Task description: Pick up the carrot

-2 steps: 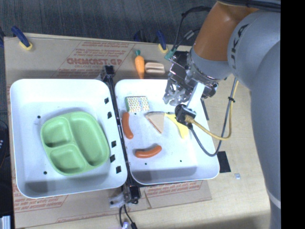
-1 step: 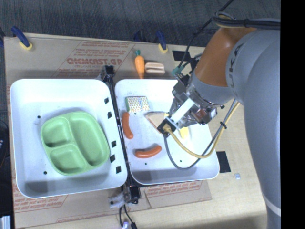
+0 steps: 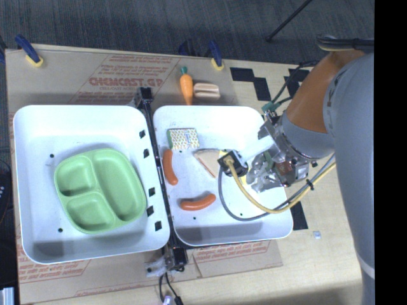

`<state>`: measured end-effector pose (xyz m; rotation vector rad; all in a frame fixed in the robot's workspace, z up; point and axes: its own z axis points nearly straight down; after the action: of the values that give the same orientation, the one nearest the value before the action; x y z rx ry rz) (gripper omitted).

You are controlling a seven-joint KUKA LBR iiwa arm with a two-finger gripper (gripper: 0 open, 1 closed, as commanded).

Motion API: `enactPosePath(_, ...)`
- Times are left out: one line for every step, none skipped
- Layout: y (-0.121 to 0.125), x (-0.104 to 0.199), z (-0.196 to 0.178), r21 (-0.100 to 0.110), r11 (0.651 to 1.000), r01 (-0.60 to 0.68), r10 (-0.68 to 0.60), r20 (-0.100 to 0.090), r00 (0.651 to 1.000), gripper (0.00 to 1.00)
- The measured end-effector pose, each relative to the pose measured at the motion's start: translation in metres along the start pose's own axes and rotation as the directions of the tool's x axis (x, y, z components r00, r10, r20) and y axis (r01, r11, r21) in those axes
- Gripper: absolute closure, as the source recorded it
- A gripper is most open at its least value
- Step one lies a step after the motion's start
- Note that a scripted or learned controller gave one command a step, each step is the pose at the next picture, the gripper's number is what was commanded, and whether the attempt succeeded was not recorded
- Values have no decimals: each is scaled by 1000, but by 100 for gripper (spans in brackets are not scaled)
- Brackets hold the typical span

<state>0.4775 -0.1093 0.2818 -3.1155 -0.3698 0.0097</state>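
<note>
Carrot (image 3: 186, 88) lies outside the bins, just past the far-left corner of the right bin (image 3: 245, 124), beside a bun (image 3: 206, 91); gripper (image 3: 264, 173) hangs over that bin's right side, open-or-closed unreadable, so it could grab the lookalike orange sausage (image 3: 169, 167) instead.

The carrot (image 3: 185, 88) was small and orange, with a short green top. It lay flat on the printed cardboard (image 3: 114, 75), outside the right bin (image 3: 210, 109), just past that bin's far rim, at about 11 o'clock from the bin's middle. Its green end pointed to 12 o'clock and its tapered tip to 6 o'clock, close to the rim. A pale bun (image 3: 206, 91) lay just beside it at 3 o'clock.
</note>
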Motion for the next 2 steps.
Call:
enactPosePath(-122,55,91,-1,998,57,-57,1,998,100)
enactPosePath(-181,81,15,-2,1000,-29,29,-3,1000,100)
